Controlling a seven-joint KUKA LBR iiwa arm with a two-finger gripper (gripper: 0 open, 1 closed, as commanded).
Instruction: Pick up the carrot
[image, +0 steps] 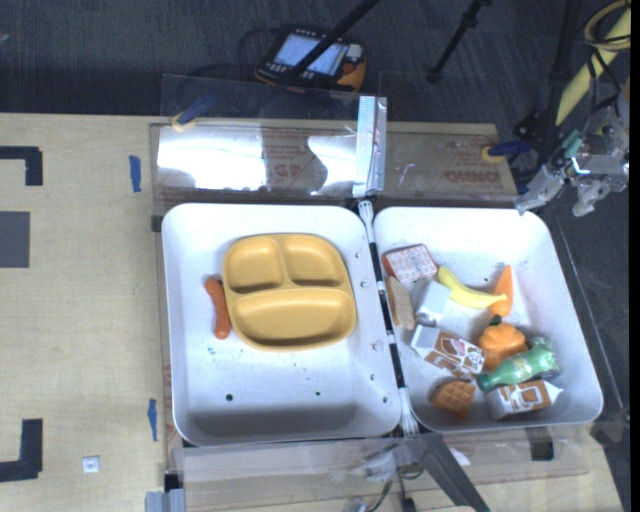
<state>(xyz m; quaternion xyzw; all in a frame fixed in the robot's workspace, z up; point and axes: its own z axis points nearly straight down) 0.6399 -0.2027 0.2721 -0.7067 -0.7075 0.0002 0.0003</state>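
The carrot (506, 287) is a slim orange piece in the right bin (560, 300), standing nearly upright in the view, against the right end of a yellow banana (468, 291). My gripper (572, 185) hangs beyond the bin's far right corner, up and to the right of the carrot and well apart from it. It is small and partly blurred among cables there.
Around the carrot lie an orange pepper (503, 340), a green bottle (517, 367), a waffle (453, 397), small cartons (410, 264) and a bread piece. The left bin (190, 380) holds a yellow divided plate (288, 290) and a sausage (217, 306).
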